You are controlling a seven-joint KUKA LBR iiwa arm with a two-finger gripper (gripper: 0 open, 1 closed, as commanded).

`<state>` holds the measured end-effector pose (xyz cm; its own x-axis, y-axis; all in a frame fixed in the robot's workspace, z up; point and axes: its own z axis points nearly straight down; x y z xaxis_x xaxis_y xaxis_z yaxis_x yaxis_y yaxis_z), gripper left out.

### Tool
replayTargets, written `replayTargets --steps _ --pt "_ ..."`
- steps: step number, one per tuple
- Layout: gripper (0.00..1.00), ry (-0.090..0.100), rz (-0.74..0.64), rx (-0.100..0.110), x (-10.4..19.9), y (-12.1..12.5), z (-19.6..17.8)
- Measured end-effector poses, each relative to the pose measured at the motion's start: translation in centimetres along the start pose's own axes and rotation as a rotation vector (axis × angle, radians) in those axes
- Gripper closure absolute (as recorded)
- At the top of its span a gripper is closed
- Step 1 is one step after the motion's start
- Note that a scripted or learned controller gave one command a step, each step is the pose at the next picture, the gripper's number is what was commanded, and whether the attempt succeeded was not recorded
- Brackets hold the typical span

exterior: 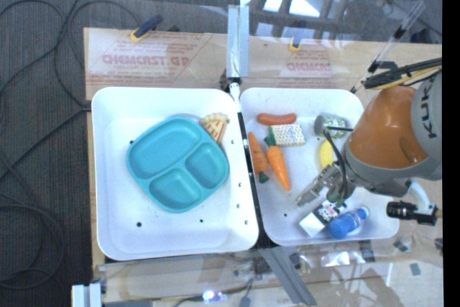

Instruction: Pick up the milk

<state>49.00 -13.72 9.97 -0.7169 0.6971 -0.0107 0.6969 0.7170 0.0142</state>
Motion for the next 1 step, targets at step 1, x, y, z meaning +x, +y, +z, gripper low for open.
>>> replayTargets --steps 1 --pt "0.0 0.0 0.0 0.001 0.0 -0.02 0.01"
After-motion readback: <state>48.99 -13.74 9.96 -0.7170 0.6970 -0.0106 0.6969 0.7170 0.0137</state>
